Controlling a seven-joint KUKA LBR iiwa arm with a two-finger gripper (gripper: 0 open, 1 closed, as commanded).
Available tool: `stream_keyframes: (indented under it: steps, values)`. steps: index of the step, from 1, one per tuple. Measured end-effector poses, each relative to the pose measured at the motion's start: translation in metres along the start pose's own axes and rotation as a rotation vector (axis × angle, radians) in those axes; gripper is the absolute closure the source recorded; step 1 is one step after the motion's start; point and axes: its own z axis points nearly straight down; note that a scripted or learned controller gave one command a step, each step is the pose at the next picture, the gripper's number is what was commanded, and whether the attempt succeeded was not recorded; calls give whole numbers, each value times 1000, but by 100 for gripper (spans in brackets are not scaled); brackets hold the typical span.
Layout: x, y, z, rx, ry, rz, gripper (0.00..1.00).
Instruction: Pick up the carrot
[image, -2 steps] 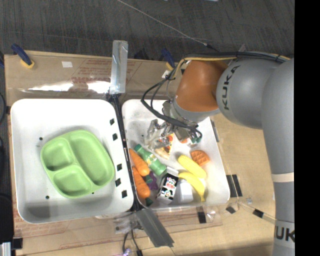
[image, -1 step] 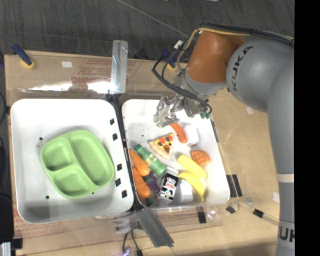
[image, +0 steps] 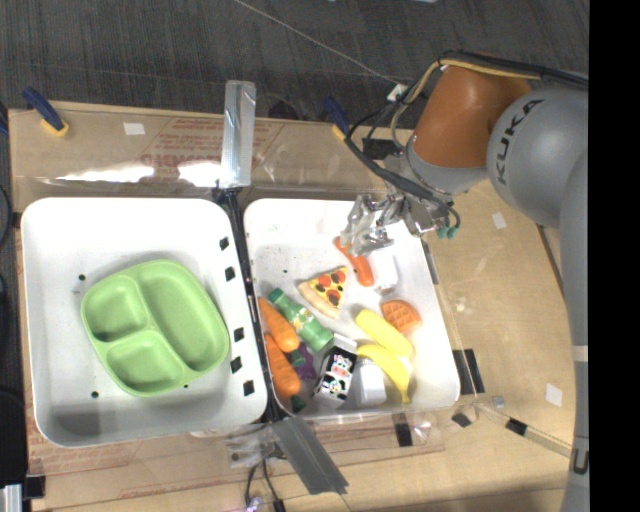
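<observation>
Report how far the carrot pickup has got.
Nothing looks done: the long orange carrot lies along the left wall of the right-hand white bin. In hand: the claw hangs over the bin's far end, near a small orange-red piece. Left: reach, grip and lift the carrot.

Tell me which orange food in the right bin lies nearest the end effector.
The small orange piece just below the end effector; the carrots lie along the bin's left wall.

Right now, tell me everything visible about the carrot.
The carrot is orange, long and tapered, with a smooth plastic look, apparently in two segments end to end. It lies flat along the left wall of the right bin, running from mid-bin toward the near edge. A green bottle-like toy lies against its upper part and a purple piece touches its right side. The end effector is apart from it, at the bin's far side.
</observation>
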Motion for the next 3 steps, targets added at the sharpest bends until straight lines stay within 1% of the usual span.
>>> stream_keyframes:
  steps: [1, 2, 3]
  values:
    - [1, -8, -31, -1, -2, -339, 100]
    - [27, 10, -18, -7, 2, -840, 100]
    - [2, 0, 6, -6, -2, -1193, 100]
